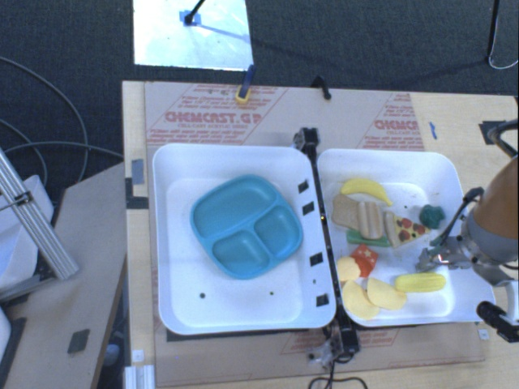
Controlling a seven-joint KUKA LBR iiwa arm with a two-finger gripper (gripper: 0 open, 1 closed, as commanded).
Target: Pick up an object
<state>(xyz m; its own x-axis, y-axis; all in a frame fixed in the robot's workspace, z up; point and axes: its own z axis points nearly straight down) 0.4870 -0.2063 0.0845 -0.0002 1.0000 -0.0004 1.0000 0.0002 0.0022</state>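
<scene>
The right bin holds several toy foods: a yellow banana, a tan bread slice, a pizza slice, a green broccoli piece, a red piece, a yellow corn cob and pale yellow pieces. My gripper reaches in from the right edge. It hangs low over the bin's right part, just above the corn cob and below the broccoli. I see nothing lifted off the bin floor.
A blue divided plate lies in the left bin. A black divider with clips runs between the bins. Cardboard lies under both bins. A metal frame stands at the far left.
</scene>
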